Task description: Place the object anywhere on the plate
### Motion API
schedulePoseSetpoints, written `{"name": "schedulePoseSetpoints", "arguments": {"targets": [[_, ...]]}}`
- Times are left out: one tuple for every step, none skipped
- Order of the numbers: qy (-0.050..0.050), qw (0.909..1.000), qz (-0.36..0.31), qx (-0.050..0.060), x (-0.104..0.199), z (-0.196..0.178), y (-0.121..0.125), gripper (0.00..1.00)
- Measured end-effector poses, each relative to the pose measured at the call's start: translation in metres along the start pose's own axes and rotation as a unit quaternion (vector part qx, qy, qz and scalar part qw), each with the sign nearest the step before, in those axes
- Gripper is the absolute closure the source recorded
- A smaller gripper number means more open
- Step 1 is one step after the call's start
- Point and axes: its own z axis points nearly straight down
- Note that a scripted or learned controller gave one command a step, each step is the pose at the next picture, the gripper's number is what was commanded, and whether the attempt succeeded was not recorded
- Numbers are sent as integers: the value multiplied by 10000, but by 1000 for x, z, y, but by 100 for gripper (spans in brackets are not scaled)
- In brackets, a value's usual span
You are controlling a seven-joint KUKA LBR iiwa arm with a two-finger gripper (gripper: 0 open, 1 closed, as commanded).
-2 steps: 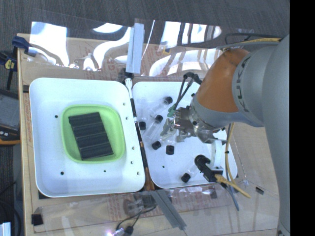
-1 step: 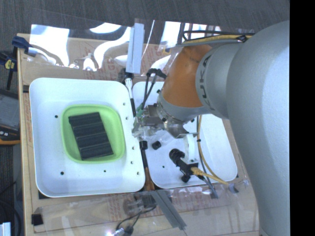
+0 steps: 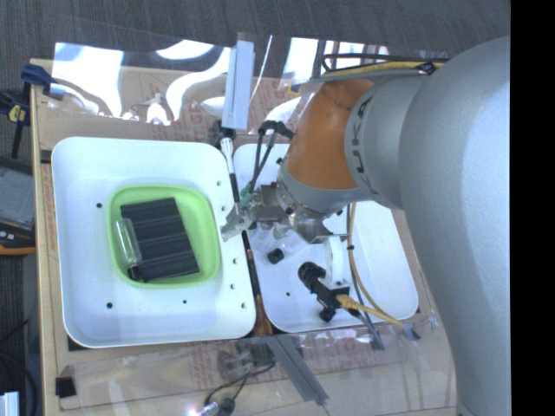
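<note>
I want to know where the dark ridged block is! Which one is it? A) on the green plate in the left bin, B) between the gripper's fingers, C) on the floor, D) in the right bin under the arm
A: the dark ridged block lies on the green plate inside the left bin.

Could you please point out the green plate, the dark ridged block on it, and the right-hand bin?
Plate point(image 3: 206, 208): camera view, on its bare right rim.
Block point(image 3: 160, 237): camera view, on the middle of its ridged top.
Right bin point(image 3: 390, 271): camera view, on the bare floor near its right wall.
</note>
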Motion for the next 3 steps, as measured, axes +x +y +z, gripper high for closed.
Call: {"name": "schedulePoseSetpoints", "arguments": {"targets": [[-5,9999,-160,-10,6,-5,5,0],[-6,9999,-119,-19,28,0,15,0],[-5,10000,-3,-12,26,-19,7,0]]}}
